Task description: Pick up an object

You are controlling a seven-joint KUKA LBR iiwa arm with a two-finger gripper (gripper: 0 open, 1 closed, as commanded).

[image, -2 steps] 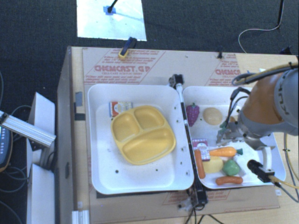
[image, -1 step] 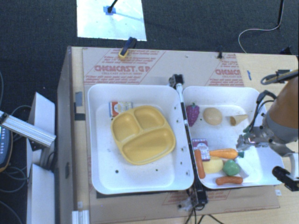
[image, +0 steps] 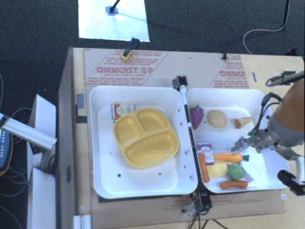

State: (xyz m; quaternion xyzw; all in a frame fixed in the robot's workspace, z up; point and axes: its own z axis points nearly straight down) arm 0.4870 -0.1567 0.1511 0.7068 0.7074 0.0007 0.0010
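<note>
Two "CHEMCAST GP" prints on the board [image: 143, 63] behind the yellow plate [image: 145, 137]. Gripper [image: 242, 144] right of plate, above carrot [image: 228, 157]; grip state unclear.

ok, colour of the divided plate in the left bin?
Yellow. The divided plate shows plainly in the camera view, in the left bin.
</note>
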